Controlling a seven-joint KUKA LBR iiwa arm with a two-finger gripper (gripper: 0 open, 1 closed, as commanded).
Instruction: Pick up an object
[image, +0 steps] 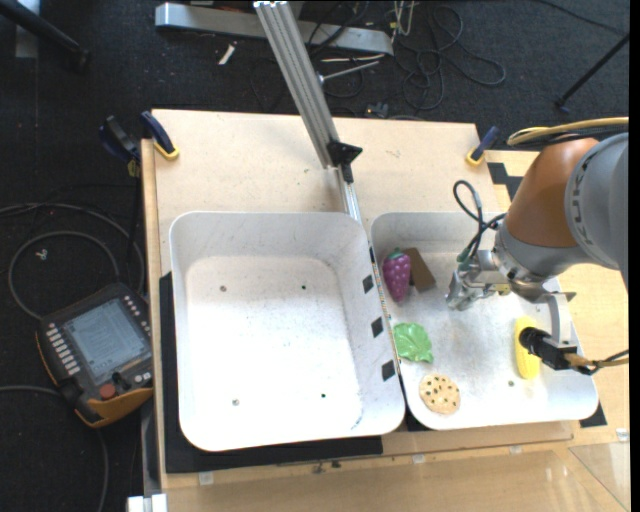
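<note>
Dark carpet strewn with cables surrounds the wooden counter (260, 165), which bears 2 white bins side by side. A slanted metal pole (305, 85) reaches down to the seam between them. The left bin (265, 330) holds nothing visible but specks. The right bin (480, 400) holds purple grapes (398, 273) touching a brown block (419, 270), a green leaf (413, 342) near the divider, a cookie (439, 393) near the front rim, and a yellow piece (526, 352) at the right wall. The arm (565, 205) enters from the right; its hand (465, 292) hangs low over the right bin's bare floor, just right of the block. Whether its fingers are apart or together cannot be told. A pendant (95, 345) lies on the floor at left.
</note>
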